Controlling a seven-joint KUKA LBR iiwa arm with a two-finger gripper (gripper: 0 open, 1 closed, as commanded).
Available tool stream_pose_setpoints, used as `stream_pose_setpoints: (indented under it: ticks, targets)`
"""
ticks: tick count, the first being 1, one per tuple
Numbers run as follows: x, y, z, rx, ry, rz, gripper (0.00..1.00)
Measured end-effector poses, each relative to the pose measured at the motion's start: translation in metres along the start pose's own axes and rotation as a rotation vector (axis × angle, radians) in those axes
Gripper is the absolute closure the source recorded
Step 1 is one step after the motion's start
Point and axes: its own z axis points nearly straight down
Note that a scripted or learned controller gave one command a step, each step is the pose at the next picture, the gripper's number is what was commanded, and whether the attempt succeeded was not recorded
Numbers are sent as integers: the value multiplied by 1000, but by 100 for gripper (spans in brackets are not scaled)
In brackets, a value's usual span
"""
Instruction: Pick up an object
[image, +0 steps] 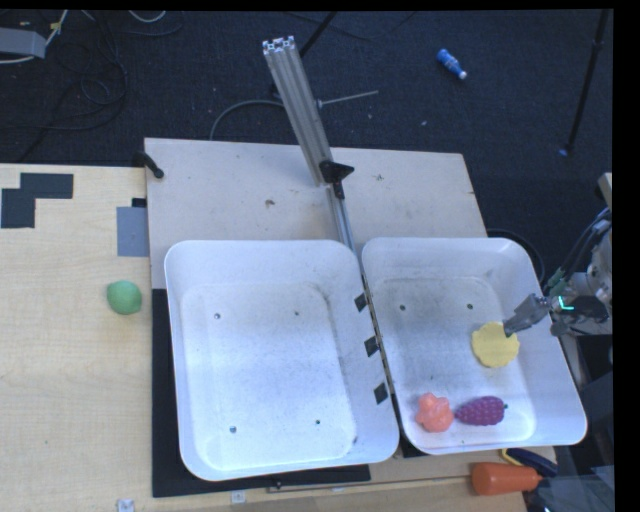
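Observation:
The right bin holds a flat yellow round piece near its right wall, a salmon-orange lump at the front, and a purple grape-like cluster beside the lump. My gripper reaches in from the right edge, its dark tip just above and right of the yellow piece, close to it or touching its upper edge. Nothing shows between the fingers.
The left bin sits beside the right one, with black clips on the shared rim. A green ball lies on the wooden bench at left. An orange object lies below the right bin. A metal rail slants at the back.

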Motion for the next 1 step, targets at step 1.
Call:
stream_pose_setpoints:
  ticks: [1]
  targets:
    - [0, 0, 0, 0, 0, 0, 0]
